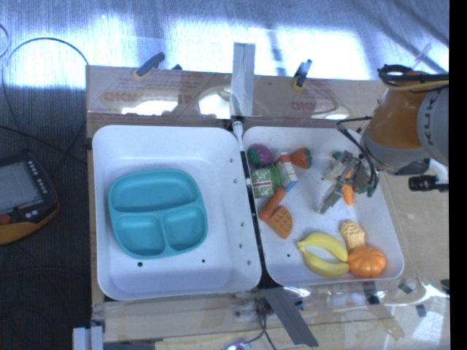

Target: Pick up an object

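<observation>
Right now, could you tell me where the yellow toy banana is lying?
The yellow toy banana lies in the right white bin, near its front edge, touching the orange toy pumpkin on its right.

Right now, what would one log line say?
tool: over right white bin | small orange piece at tool | teal divided tray: left bin

A teal tray [156, 212] lies in the white left bin [131, 141]. The white right bin [387, 224] holds yellow bananas [323, 254], an orange pumpkin [367, 262], a purple ball [259, 154] and a small orange carrot [348, 194].
</observation>
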`<state>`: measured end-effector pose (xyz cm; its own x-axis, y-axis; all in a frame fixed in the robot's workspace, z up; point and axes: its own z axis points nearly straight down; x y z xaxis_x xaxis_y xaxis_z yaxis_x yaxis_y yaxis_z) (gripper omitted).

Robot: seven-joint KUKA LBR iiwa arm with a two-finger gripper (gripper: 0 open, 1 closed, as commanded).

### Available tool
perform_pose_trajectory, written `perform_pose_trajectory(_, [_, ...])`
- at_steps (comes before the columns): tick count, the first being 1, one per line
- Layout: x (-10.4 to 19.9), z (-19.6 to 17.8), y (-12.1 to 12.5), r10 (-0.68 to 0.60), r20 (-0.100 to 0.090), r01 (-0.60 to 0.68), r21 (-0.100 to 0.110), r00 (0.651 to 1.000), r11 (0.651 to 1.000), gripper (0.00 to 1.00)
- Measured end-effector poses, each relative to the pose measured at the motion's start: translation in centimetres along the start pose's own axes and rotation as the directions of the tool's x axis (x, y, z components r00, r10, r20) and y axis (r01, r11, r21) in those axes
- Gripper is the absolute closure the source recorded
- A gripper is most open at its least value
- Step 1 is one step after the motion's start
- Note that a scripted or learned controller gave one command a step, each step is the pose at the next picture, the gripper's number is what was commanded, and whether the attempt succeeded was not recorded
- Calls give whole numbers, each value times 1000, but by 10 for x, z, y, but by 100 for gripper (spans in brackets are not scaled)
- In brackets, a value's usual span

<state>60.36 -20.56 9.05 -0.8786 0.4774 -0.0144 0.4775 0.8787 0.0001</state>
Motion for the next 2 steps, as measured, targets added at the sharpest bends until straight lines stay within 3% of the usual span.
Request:
perform_pose_trajectory(1, [-2,-12,2,-2,8,2,0,1000,1000,100])
perform_pose_trajectory(2, [11,-95,133,-66,-10,66,-4,998,998,100])
